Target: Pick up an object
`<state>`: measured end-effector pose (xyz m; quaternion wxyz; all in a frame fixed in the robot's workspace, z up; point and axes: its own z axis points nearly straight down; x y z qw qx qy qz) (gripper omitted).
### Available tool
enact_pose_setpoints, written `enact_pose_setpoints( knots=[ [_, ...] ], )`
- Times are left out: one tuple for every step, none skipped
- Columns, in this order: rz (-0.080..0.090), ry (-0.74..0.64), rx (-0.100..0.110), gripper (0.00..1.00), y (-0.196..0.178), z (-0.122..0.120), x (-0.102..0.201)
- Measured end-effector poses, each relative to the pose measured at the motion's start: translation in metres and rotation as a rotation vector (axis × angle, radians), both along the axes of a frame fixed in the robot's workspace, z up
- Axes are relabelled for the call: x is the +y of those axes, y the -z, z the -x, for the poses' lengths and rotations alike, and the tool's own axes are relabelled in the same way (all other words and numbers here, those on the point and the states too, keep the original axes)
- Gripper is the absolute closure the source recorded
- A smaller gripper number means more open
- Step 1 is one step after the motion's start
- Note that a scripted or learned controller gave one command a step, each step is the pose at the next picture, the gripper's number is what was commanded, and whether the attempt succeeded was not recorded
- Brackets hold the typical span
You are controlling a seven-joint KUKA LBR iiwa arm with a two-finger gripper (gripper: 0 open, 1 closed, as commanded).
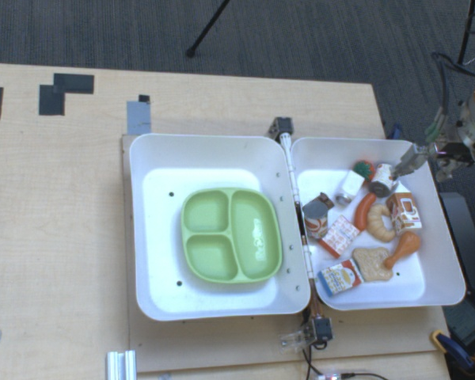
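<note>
The pincer point(385, 182) hangs low over the right bin's point(443, 279) far corner; its grip I cannot tell; nothing looks lifted yet — the toy food point(380, 226) lies just below it.

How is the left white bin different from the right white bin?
The left bin holds one thing, a green divided plate lying flat in its middle. The right bin holds a heap of small toy foods, such as a sausage and a drumstick. The gripper reaches into the right bin, not the left. Both are shallow, white and side by side.
</note>
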<state>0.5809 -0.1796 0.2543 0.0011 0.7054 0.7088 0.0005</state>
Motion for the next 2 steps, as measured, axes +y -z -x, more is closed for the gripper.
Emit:
enact_pose_setpoints(
  knots=[
    [-0.001, 0.003, 0.002, 0.0, 0.102, 0.063, -0.027],
    [-0.002, 0.001, -0.001, 0.0, 0.159, 0.067, -0.025]
  ],
)
